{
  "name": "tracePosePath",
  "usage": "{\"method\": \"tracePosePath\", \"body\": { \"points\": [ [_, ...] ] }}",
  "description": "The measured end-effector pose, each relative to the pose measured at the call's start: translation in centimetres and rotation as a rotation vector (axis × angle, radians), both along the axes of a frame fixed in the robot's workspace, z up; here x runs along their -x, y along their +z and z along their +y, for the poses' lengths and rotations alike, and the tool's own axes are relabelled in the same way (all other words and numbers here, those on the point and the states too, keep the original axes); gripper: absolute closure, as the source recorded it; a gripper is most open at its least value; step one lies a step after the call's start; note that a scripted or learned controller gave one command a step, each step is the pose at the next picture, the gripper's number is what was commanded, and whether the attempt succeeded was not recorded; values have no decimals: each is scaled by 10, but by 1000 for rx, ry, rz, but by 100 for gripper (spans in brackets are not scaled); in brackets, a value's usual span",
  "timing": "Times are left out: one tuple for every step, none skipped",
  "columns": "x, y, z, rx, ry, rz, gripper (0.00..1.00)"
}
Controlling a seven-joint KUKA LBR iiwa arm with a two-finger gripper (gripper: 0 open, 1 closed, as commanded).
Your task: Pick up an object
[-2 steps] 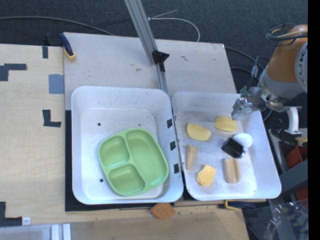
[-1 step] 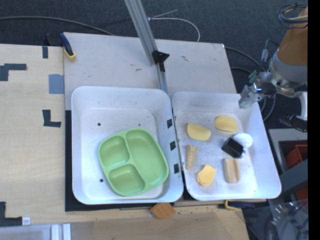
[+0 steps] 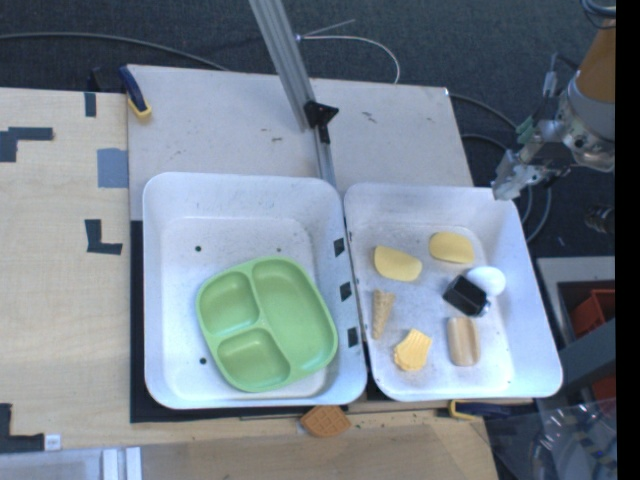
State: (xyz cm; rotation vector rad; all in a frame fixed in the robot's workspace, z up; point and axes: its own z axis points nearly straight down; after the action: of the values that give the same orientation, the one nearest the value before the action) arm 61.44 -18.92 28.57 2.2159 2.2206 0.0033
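Object for picking: none chosen yet; candidates all in right bin (image 3: pixel 530 298), near desk's right edge — two yellow pieces (image 3: pixel 397 263), black block (image 3: pixel 465 295) touching white ball (image 3: pixel 488 280), cone (image 3: pixel 382 313), tan roll (image 3: pixel 462 340), yellow wedge (image 3: pixel 412 351). Gripper (image 3: pixel 512 176) above bin's far right corner, nothing seen held; open or closed cannot be told. Step judged: approach. Next: move inward over one piece, descend, close.

Both bins, the left bin (image 3: pixel 160 268) and the right bin (image 3: pixel 530 298), are white with grey speckling. The divided plate (image 3: pixel 265 323) is lime green. Two yellow pieces (image 3: pixel 397 263) (image 3: pixel 452 247), an orange-yellow chunk (image 3: pixel 412 350), a tan cone (image 3: pixel 383 313), a tan roll (image 3: pixel 462 340) and a black-and-white object (image 3: pixel 475 288) sit in the right bin.
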Motion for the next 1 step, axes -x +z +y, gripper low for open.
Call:
{"method": "tracePosePath", "body": {
  "points": [
    [4,-9,63,-3,4,6,100]
  ]
}}
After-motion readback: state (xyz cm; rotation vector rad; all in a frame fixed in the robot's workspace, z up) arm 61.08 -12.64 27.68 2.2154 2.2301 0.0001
